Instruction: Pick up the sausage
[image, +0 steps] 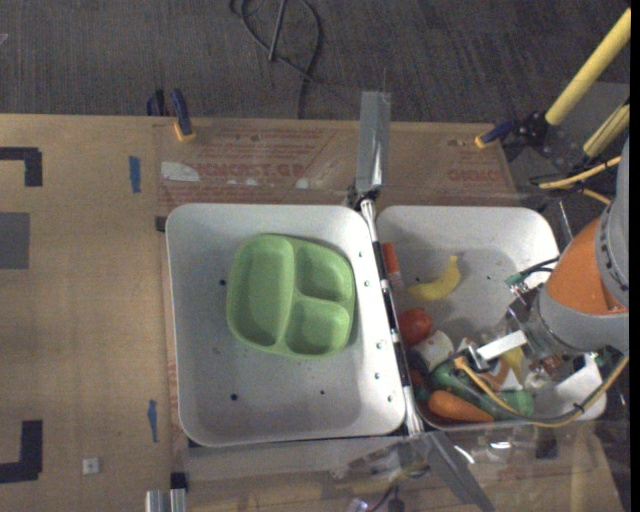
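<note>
Sausage (391, 262) at right bin's left wall, hand (497, 352) well apart, grip state unclear

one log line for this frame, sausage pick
arm: over right bin near corner | gripper: above toy food pile | sausage: at right bin's left wall, untouched | banana: loose | green plate: left bin

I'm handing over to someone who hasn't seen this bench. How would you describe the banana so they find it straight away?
Start at the right bin, the one the arm reaches into. The banana lies alone on bare white floor in the bin's upper left part, above the tomato and the heap of toy food by the pincer. It is the only yellow crescent lying apart from that pile.
</note>
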